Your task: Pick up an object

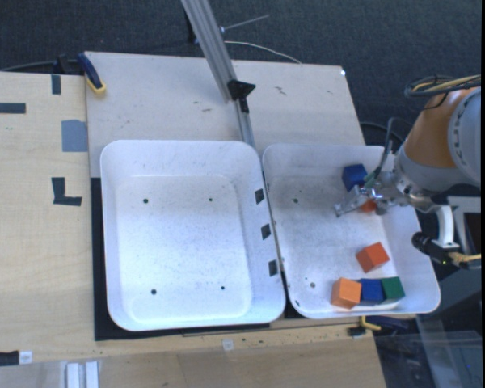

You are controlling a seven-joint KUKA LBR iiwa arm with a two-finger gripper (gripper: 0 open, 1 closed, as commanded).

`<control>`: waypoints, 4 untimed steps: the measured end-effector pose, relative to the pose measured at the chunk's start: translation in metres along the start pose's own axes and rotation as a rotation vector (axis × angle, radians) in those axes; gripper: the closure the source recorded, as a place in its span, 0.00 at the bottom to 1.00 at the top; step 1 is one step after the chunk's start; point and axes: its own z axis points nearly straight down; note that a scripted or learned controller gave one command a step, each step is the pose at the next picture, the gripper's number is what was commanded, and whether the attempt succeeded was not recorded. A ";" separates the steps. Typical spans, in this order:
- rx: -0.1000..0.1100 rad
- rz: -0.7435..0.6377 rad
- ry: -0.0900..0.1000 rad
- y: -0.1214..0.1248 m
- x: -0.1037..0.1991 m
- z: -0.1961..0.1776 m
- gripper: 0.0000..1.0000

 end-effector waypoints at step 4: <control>0.030 0.001 0.000 0.067 0.006 0.005 1.00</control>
